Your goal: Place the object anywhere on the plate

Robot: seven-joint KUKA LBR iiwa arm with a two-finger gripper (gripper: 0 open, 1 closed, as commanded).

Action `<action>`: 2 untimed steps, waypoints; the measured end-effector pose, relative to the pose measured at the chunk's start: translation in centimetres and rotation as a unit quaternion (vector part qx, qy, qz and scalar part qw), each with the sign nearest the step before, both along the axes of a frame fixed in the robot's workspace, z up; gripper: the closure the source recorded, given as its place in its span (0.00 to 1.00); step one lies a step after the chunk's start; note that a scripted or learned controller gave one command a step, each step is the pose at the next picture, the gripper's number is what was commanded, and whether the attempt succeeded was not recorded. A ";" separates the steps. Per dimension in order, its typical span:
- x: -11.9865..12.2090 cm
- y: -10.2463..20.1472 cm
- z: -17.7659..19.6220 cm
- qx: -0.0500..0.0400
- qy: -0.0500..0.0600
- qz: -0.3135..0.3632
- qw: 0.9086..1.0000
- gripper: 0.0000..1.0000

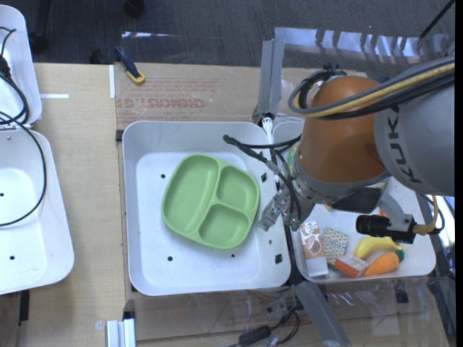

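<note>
- Plate (210,201): green, three compartments, nothing on it, in a white bin (145,266).
- Gripper (273,212): beside the plate's right rim; open or closed, cannot tell.
- Banana (376,246), carrot (382,263): neighbouring bin; pick likely pending, a secure grasp needed next.

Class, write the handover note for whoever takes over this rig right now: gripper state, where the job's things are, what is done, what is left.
Gripper: low over the wall between the two bins, at the plate's right edge; too cluttered to tell if it is open or shut, and nothing is seen held in it.
Green plate: in the left bin, three compartments, nothing on it.
Objects: banana, carrot, small box and other toy food lie in the right bin.
Done: no object on the plate.
Left: pick an object, carry it over, set it on the plate.
</note>
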State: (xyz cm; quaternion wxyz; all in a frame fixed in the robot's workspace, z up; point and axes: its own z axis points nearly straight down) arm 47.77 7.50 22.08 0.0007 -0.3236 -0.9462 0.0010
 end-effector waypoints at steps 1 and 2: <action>0.0 7.3 1.4 0.000 -0.001 0.000 1.000 1.00; 0.1 -3.6 10.9 0.000 -0.001 0.050 0.999 1.00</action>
